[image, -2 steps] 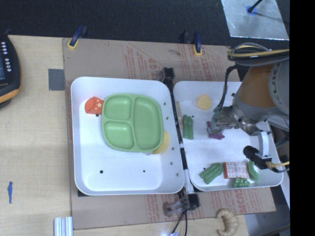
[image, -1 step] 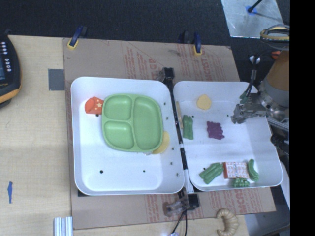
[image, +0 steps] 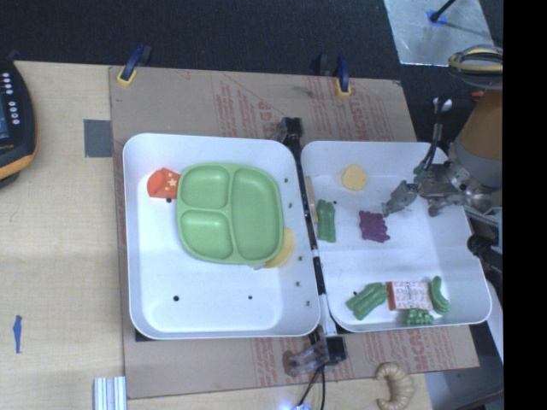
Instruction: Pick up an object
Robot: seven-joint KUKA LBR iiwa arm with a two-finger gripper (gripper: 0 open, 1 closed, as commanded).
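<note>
Tool [image: 408,200] over the right bin [image: 453,254], fingers spread apart, nothing between them. Landmark: purple toy [image: 373,226], lying on the bin floor just below-left of the tool, apart from it. Up-left of the purple toy, a yellow disc [image: 354,177]; left of it, a green piece [image: 326,220]. Well below it, a green pod [image: 367,300], a red-and-white packet [image: 409,295] and a green pickle [image: 438,295] along the bin's near edge.

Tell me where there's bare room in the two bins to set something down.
Left bin: bare floor along the near edge, below the green divided plate. Right bin: an open middle patch between the purple piece and the near-edge cluster around the red-and-white packet. Crowded near the gripper.
</note>
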